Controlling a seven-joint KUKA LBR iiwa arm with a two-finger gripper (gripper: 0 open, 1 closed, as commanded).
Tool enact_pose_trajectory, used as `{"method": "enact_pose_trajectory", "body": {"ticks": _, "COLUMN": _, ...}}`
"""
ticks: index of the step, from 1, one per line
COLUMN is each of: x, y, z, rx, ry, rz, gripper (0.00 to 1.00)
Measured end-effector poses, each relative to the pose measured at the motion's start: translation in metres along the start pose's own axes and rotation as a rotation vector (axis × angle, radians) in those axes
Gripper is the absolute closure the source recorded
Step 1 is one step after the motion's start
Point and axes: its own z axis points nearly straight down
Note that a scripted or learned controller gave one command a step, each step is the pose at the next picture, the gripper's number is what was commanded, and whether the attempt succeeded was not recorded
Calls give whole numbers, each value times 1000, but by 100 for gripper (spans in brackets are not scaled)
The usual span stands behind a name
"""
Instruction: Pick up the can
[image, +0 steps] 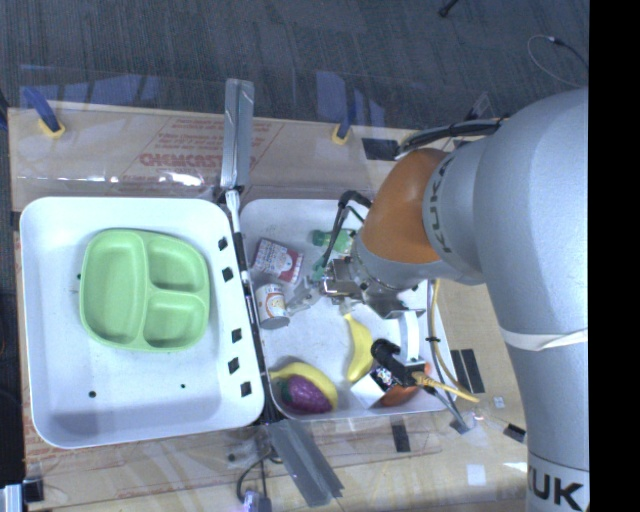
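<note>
Reaching in from the right, the grey arm lowers its gripper (312, 290) into the right bin (300, 212). Its fingers (303, 297) sit just beside the can (271, 302), which lies near the bin's left wall; their grip cannot be told. Nearby lie a banana (358, 350) and a red packet (276, 260). A green divided plate (145, 290) rests in the left bin (50, 400).

Your gripper (308, 292) sits low in the right bin (300, 215), seemingly touching the can (271, 303); the left bin (45, 300) holds a green tray (145, 290).
</note>
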Motion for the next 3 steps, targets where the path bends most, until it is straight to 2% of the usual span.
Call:
{"method": "enact_pose_trajectory", "body": {"ticks": 1, "x": -58, "y": -38, "z": 18, "rx": -1, "ry": 1, "rz": -55, "gripper": 0}}
{"method": "enact_pose_trajectory", "body": {"ticks": 2, "x": -76, "y": -62, "z": -2, "rx": -2, "ry": 2, "rz": 123, "gripper": 0}}
{"method": "enact_pose_trajectory", "body": {"ticks": 3, "x": -70, "y": -72, "z": -5, "rx": -1, "ry": 2, "rz": 122, "gripper": 0}}
